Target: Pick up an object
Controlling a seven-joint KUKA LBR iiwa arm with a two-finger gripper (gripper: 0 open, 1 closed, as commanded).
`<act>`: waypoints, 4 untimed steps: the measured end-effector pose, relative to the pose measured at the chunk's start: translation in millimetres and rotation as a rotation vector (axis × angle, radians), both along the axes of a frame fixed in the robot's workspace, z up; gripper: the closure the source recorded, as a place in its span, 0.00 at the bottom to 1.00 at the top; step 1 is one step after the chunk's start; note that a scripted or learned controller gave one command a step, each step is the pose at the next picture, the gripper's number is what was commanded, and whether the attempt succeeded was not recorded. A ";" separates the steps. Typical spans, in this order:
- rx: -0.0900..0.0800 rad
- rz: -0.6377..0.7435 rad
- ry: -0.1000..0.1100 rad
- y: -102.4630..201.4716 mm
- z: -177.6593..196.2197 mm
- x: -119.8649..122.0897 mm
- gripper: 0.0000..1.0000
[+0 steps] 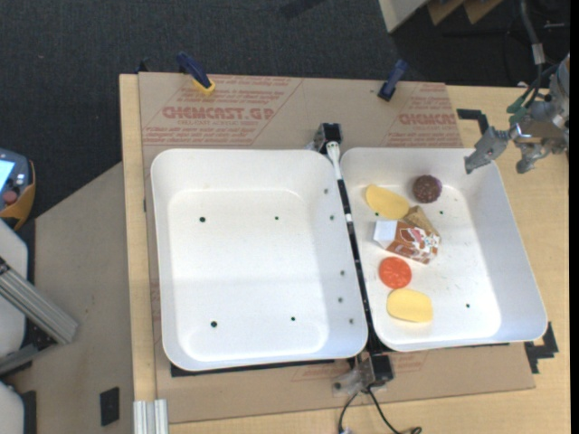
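I saw the jaws (507,149) spread and empty over the right bin's (507,242) far corner, so I judged centring over the maroon ball (427,188) best.

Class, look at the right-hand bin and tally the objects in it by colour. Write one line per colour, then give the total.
Yellow: 2, the upper yellow piece and the lower yellow piece
Red: 1, the red round piece
Dark maroon: 1, the maroon ball
Multicoloured: 1, the printed packet
Total: 5
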State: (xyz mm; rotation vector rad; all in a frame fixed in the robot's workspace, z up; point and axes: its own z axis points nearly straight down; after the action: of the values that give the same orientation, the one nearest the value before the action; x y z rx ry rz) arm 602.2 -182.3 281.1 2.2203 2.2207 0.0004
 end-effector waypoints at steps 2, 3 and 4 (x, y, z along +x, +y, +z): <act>0.004 0.008 0.007 50.1 -197.6 44.9 0.00; 0.001 0.005 -0.003 84.9 -195.8 65.7 0.00; -0.001 0.002 -0.005 82.3 -184.8 65.5 1.00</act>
State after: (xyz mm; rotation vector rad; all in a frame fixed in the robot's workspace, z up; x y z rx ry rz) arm 667.6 -100.0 96.3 2.2160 2.2198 0.0047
